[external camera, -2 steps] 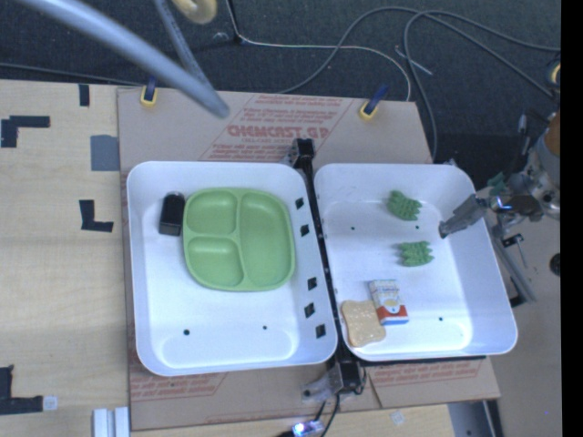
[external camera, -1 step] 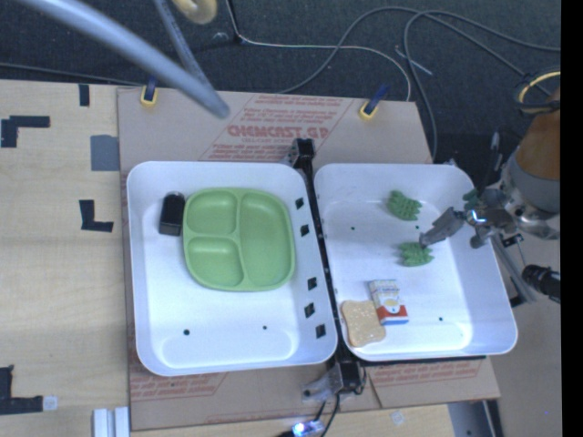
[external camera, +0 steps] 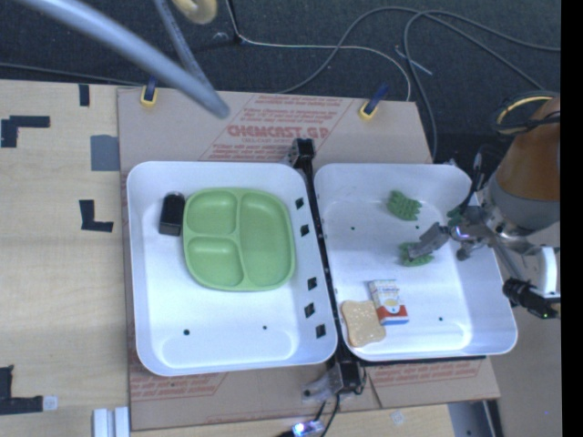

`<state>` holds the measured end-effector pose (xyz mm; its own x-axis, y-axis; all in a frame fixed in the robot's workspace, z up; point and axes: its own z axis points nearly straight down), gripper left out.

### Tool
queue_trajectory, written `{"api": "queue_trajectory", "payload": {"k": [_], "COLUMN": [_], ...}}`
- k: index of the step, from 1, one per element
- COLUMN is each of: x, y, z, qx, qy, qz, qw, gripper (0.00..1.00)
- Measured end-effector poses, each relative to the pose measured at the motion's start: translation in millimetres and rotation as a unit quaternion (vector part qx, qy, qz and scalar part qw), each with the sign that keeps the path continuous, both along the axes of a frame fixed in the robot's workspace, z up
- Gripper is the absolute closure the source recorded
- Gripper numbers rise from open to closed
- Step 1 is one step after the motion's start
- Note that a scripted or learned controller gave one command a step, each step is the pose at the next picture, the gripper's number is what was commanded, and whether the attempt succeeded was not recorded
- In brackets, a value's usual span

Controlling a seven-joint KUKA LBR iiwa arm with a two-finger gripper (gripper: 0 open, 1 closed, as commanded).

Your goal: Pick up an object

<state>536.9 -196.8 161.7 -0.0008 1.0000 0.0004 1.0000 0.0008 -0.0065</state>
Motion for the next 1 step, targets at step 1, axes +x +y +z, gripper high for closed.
{"api": "queue_trajectory", "payload": {"k": [1], "x": [1.1], "y": [-8.8], "z": [-57.1], "qx": [0.0001], "qy": [0.000], "qz": [0.000], "qw": [1.0000], "gripper": [0.00]}}
